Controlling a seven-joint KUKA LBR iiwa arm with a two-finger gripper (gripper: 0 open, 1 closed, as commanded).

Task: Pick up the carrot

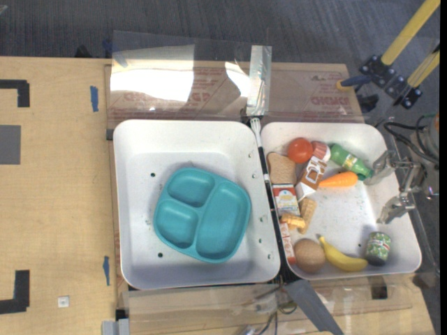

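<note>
The orange carrot (338, 181) lies on its side in the upper middle of the right bin (349, 218), its tip pointing right. My gripper (386, 187) hangs at the bin's right rim, to the right of the carrot and apart from it. Its two metal fingers (383, 163) are spread wide, open, with nothing between them.
Around the carrot lie a red tomato (300, 149), a green bottle (349, 160), a small carton (312, 173), a bread slice (281, 167), a banana (342, 257), a brown potato (309, 254) and a small can (378, 247). A teal divided plate (202, 213) sits in the left bin (133, 187).
</note>
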